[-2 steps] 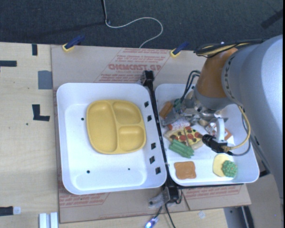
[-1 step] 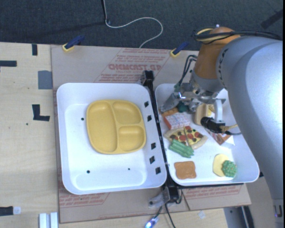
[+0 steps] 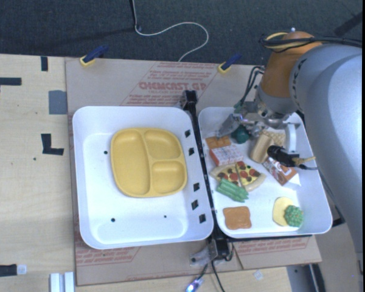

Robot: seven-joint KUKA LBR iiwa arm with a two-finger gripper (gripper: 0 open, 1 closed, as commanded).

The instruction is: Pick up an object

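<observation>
Table (image 3: 24, 181): pale wood with black tape marks; carries a cardboard sheet (image 3: 164, 81) that lies under both bins

Left bin (image 3: 97, 218): white, shallow; holds one yellow divided plate (image 3: 149, 162), lying flat near its middle

Right bin (image 3: 313, 208): white, shallow, crowded with toy food. Along its left side, far to near: orange block (image 3: 218, 142), red-and-white packet (image 3: 229, 156), pizza slice (image 3: 238, 175), green pod (image 3: 232, 191), brown square (image 3: 236, 218). Towards the middle: tan block (image 3: 261, 145), with a brown packet (image 3: 283, 174) nearer and to its right. Near right corner: yellow piece topped with green (image 3: 288, 213)

End effector (image 3: 236, 126): over the right bin's far left corner, just beside a small teal piece (image 3: 239, 136); whether it is spread or pressed together cannot be told

Arm (image 3: 328, 102): grey, orange band (image 3: 278, 72), reaching in from the right
</observation>
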